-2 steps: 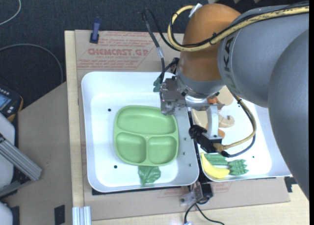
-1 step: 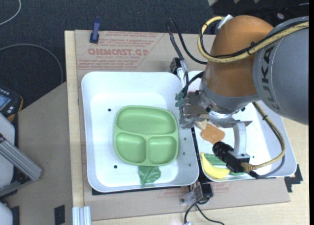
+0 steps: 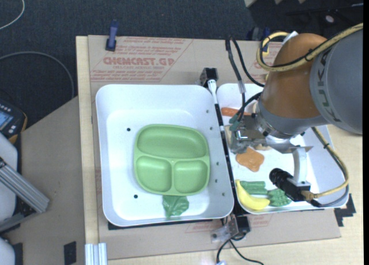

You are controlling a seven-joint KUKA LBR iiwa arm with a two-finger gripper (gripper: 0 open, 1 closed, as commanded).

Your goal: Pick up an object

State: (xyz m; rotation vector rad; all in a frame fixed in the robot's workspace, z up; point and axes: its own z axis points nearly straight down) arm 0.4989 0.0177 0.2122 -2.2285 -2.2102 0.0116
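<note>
Nearest the lens, grey arm [image 3: 340,79] with its orange band [image 3: 294,76], reaching in from the right and bent down over the right bin [image 3: 330,160], wrist pointing towards that bin's left wall. Below the wrist, claw [image 3: 240,133] low in the bin's left half, just beside the divider between the two bins; hidden by the wrist housing, so cannot tell whether wide, narrow or gripping, and nothing seen held. Just below and right of the claw, flat orange piece [image 3: 251,160] on the bin floor, near but not visibly touched. Just above the claw, small red-orange piece [image 3: 229,111] at the left wall, partly covered by a black cable [image 3: 236,70]. Further towards the near edge, yellow banana [image 3: 251,201] curved along the corner, with a green toy [image 3: 253,187] lying against it on top and a second green toy [image 3: 281,198] just to its right. Above that, black fitting [image 3: 283,179] on a yellow-and-black hose [image 3: 331,191] looping out to the right. Across the divider, left bin [image 3: 109,142] carrying a pale green divided plate [image 3: 171,159] near its middle and a green leafy toy [image 3: 175,205] beyond the plate's near rim, well apart from the claw. Under both bins, printed cardboard sheet [image 3: 138,59] on the tabletop [image 3: 52,160], with a blue clip [image 3: 111,36] at its far-left edge.
</note>
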